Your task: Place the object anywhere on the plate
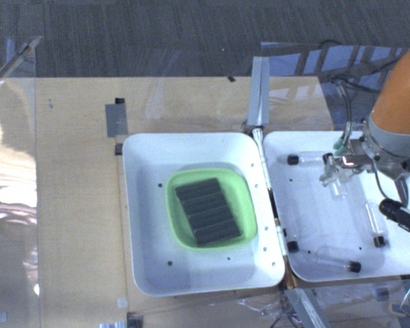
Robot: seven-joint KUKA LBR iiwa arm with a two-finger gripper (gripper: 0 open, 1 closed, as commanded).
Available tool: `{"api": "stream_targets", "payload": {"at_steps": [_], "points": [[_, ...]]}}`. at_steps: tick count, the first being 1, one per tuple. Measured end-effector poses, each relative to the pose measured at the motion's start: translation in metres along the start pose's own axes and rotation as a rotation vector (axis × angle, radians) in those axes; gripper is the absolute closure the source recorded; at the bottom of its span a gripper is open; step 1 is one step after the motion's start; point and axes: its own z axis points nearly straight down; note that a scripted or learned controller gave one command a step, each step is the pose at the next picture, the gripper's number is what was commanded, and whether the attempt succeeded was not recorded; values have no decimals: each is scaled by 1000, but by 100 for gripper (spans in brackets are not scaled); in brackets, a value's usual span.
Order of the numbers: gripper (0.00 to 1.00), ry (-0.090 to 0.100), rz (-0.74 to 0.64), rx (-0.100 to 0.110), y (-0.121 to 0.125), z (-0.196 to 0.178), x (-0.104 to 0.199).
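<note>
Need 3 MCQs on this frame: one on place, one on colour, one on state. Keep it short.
1. Where is the green plate?
A. left bin
B. right bin
C. bare bench

2. What colour is the ridged block?
A. white
B. dark grey
C. orange

3. How does the block stand?
A. lying on the plate
B. propped on the bin rim
C. lying in the right bin

Key:
1 A, the plate sits inside the left bin.
2 B, it shows dark grey against the green.
3 A, it lies flat within the plate's rim, while the gripper is over the right bin.

dark ribbed block (207, 212) lying flat, tilted, on green plate (243, 199)
</note>
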Motion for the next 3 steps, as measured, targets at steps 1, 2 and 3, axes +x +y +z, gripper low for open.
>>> {"api": "stream_targets", "payload": {"at_steps": [1,2,3], "points": [[0,0,0,0,0,0,0],[0,-3,159,-1,-8,-52,-72],[0,-4,181,-4,-48,-151,-63]]}}
